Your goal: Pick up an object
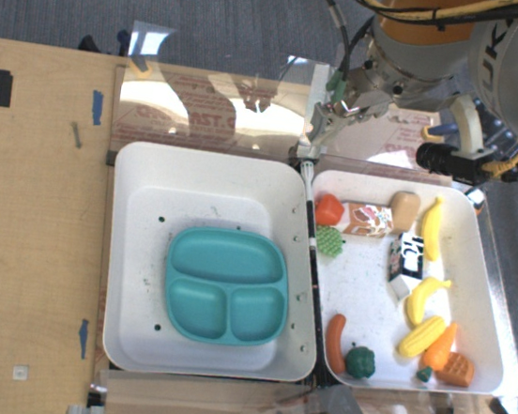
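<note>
My gripper [321,124] hangs above the far rim where the two bins meet, with nothing seen in it. The right bin [491,279] holds several toy foods. A red tomato [329,209] and a green piece [330,242] lie nearest the gripper, by the divider. A small carton [368,220], a tan potato [404,209], a banana [432,229] and a black-and-white box [406,259] lie across the far half. Near the front are yellow pieces [424,318], a carrot [441,347], a red sausage [335,342] and a broccoli [361,362].
The left bin [133,232] holds a teal divided plate [226,284]. A clear panel [215,110] stands behind the bins. The arm's grey body [469,49] and a yellow-black fitting [465,148] overhang the right bin's far corner. Brown board [21,217] covers the bench at left.
</note>
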Robot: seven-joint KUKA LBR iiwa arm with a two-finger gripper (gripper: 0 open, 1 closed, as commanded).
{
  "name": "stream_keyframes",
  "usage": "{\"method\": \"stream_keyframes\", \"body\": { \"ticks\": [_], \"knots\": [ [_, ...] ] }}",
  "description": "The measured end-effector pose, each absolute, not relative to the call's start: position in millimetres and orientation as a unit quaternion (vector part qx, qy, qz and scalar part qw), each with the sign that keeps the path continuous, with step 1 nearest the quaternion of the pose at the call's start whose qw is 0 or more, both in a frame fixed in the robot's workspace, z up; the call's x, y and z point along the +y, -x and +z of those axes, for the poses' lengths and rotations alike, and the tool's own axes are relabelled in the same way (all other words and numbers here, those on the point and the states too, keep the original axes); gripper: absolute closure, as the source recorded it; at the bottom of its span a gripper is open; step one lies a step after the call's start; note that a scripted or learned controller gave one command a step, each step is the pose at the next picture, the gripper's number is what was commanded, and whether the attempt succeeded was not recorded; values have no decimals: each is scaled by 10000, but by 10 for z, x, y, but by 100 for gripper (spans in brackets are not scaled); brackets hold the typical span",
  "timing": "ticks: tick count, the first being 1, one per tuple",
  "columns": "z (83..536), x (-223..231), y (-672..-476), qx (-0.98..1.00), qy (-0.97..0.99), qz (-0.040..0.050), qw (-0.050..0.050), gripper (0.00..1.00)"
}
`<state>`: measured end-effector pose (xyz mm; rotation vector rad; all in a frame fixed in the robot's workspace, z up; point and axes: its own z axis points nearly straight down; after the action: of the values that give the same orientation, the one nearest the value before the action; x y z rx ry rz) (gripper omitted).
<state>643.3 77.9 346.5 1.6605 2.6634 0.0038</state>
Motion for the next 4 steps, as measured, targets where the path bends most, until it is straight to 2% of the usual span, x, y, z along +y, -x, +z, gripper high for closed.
{"method": "stream_keyframes", "body": {
  "ticks": [1,2,3,4],
  "knots": [
    [3511,1224,-6668,7478,-6639,11,15,100],
    [3632,1235,-6676,7487,-6629,27,42,100],
    [3495,1486,-6665,6132,-7899,5,9,100],
    [3612,1505,-6668,6159,-7879,22,29,100]
  ]
}}
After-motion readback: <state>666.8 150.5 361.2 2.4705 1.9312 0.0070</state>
